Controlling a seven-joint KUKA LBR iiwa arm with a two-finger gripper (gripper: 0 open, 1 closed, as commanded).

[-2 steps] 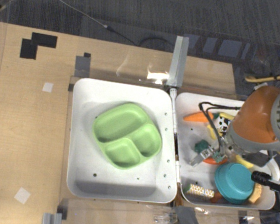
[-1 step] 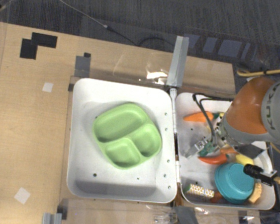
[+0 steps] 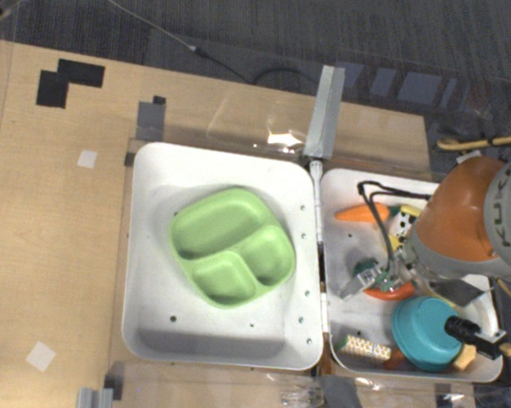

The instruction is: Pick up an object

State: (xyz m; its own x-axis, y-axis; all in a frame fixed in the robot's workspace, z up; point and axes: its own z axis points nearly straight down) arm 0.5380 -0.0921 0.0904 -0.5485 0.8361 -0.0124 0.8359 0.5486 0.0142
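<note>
The right bin [image 3: 336, 241] holds several small objects. An orange carrot-shaped piece [image 3: 362, 214] lies near its far left. A teal bowl [image 3: 424, 333] sits at the near right, and a small tan ridged piece [image 3: 367, 348] lies at the near edge. My gripper [image 3: 368, 279] is low in the middle of this bin, pointing left. A red-orange object [image 3: 383, 294] lies just under and beside it, partly hidden. Nothing shows as lifted. The grey arm with its orange band [image 3: 457, 219] covers the bin's right half.
The left bin [image 3: 144, 323] holds a green divided plate [image 3: 232, 246]. A grey metal post [image 3: 324, 114] stands behind the divide between the bins. Black cables [image 3: 381, 200] loop over the right bin's far side. A small yellow piece [image 3: 466, 356] lies by the teal bowl.
</note>
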